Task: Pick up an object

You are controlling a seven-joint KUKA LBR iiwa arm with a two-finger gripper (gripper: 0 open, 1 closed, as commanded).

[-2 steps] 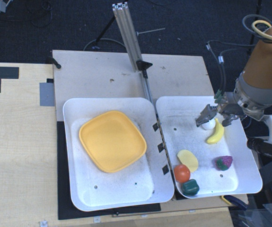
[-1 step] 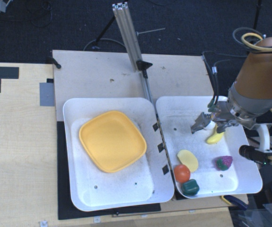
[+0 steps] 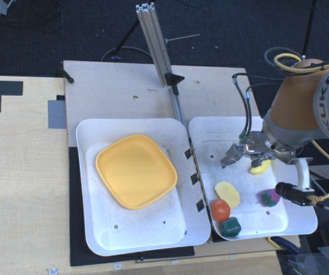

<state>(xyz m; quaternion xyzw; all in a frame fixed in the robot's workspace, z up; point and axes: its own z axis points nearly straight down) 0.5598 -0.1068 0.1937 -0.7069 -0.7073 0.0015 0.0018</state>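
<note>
The right bin (image 3: pixel 210 136) holds several small objects. A pale yellow oval piece (image 3: pixel 227 193) lies near its front, with a red ball (image 3: pixel 220 209) and a dark green piece (image 3: pixel 230 227) just below it. Further right sits a purple and green piece (image 3: pixel 270 197). A small bright yellow piece (image 3: pixel 260 167) lies partly under the wrist. My gripper (image 3: pixel 230 156) hangs low over the middle of the right bin, left of the bright yellow piece and above the pale oval. I see nothing held in it.
A large yellow plate (image 3: pixel 136 171) lies in the left bin (image 3: pixel 90 136). A metal bar (image 3: pixel 157 39) slants up behind the divider between the bins. A black hose (image 3: pixel 247 110) loops beside the arm.
</note>
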